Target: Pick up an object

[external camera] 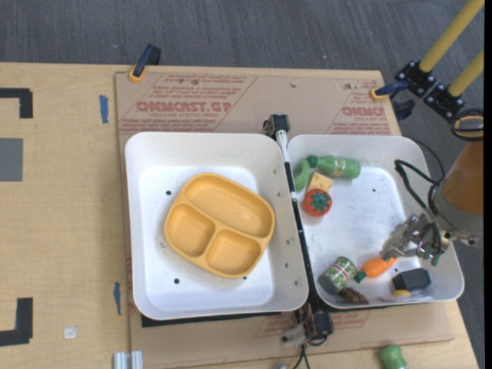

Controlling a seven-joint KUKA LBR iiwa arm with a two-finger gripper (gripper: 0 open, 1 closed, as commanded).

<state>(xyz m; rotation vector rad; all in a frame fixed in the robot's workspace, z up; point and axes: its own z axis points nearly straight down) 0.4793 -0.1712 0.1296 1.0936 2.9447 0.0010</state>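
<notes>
R bin (430, 298): 1 carrot (377, 267), 1 can (338, 273), 1 tomato (317, 201); tool (411, 241) state unclear.

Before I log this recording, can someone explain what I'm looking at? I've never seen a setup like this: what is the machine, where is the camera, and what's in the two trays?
One fixed camera looks down at a slant on a bench with two shallow white bins. The left bin holds a yellow divided plate. The right bin holds toy food: a green bottle, a yellow cheese wedge, a tomato, a small can, a carrot and a black block. The machine is a robot arm reaching in from the right; its claw hovers low just above the carrot. I can't tell whether it grips anything.
</notes>
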